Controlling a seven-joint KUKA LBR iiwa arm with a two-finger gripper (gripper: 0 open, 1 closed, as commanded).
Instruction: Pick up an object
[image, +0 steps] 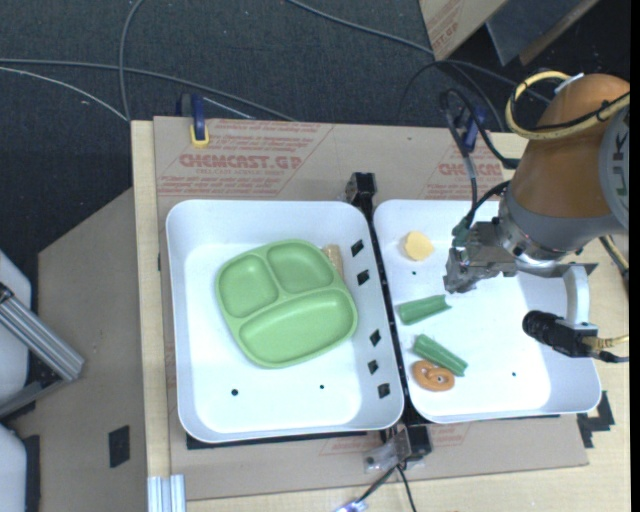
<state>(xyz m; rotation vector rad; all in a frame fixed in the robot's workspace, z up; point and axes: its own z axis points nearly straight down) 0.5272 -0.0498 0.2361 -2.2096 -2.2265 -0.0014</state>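
In the right bin (520, 395) lie a small yellow piece (418, 245) near the back left corner, a green bar (421, 308) just right of the divider, a second green piece (440, 354) below it, and an orange round piece (434, 376) touching that one. My gripper (458, 277) hangs over the right bin, just right of and above the green bar, between it and the yellow piece. Nothing shows between its fingertips.
The left bin (200, 400) holds a green sectioned plate (288, 303) with a small tan piece (333, 259) at its back right edge. A black divider with clips (368, 290) separates the bins. A black fitting (556, 333) sticks out over the right bin's right side.
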